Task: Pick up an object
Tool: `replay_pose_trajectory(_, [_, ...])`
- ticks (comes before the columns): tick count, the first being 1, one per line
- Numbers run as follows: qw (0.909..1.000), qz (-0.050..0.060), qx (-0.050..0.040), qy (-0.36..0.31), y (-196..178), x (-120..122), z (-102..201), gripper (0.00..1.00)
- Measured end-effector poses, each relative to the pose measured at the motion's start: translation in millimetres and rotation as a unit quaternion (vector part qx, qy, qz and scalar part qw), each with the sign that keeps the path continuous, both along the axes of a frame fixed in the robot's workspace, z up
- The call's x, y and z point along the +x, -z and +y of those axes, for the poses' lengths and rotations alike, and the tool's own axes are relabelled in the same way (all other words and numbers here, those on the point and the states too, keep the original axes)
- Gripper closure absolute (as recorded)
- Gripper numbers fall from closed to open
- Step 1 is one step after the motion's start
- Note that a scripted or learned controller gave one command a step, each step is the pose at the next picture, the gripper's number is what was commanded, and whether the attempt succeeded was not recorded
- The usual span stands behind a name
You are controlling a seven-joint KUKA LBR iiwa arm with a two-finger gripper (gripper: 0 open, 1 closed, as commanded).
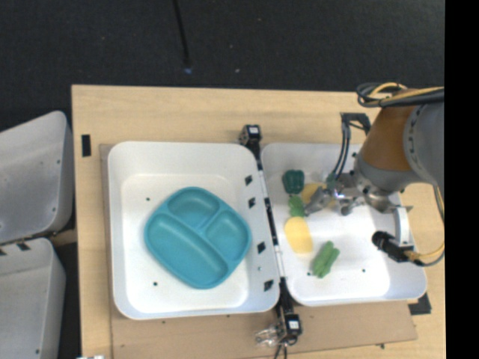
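Note:
Several small objects lie in the right bin (374, 286). A dark green piece (293, 179) sits near the bin's far left. Just below it lies a light green piece (297, 206), then a yellow block (299, 235), and a green pod-like piece (325, 259) nearer the front. My gripper (317, 198) reaches in from the right and sits low over the bin, right beside the light green piece and below the dark green one. A yellowish bit (310, 191) shows at its tip, partly hidden by the gripper.
The left bin (127, 275) holds a teal divided plate (197, 235). A raised divider with black clips (266, 223) separates the two bins. The arm's orange band and grey wrist (385, 152) hang over the right bin's far right corner, with cables (400, 247) trailing alongside.

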State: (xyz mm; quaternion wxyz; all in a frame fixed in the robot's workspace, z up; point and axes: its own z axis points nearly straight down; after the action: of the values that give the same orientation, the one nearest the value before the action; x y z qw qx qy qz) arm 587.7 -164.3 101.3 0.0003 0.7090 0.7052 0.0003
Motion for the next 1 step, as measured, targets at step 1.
replay_pose_trajectory(1, [1.0,-0.003,-0.0004,0.003,-12.6,1.8,-1.2,1.0])
